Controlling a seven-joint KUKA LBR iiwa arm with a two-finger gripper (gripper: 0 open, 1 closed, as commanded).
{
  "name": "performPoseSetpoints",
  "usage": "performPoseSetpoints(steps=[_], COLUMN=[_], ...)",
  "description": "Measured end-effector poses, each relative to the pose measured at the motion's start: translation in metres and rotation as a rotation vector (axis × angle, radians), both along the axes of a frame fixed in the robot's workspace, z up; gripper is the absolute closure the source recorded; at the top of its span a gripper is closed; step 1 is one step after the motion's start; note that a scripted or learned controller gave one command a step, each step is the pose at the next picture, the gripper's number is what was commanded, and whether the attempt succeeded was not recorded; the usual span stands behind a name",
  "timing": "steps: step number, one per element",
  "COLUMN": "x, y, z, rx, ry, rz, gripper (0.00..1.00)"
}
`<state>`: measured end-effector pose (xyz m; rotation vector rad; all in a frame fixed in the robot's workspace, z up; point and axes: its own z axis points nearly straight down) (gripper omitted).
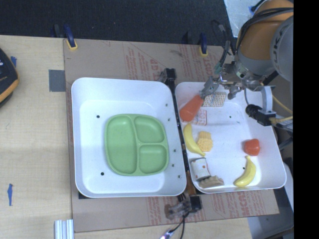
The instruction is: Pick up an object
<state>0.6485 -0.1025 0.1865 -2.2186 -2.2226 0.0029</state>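
Orange plastic carrot [191, 108], at the right bin's [271, 183] upper-left corner: light, stiff, slippery; grip mid-body. End effector [211, 89] state: cannot tell.

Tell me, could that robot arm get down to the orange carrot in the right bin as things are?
Probably yes. The gripper hangs just above the carrot's upper end, and nothing lies over the carrot; only the bin's left wall and a banana sit close by.

Green divided plate [135, 144], yellow bananas [190, 139], orange carrot [191, 108], white bins [79, 133].
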Motion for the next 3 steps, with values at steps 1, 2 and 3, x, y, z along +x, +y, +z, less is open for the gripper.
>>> performPoseSetpoints(steps=[1,2,3], x=[0.008,-0.025,-0.082], y=[-0.058,-0.005,-0.004], z=[-0.015,-0.082,-0.095], rx=[-0.001,-0.001,0.0], ry=[-0.001,-0.001,0.002], rz=[0.001,0.001,0.003], gripper=[0.0,0.0,0.0])
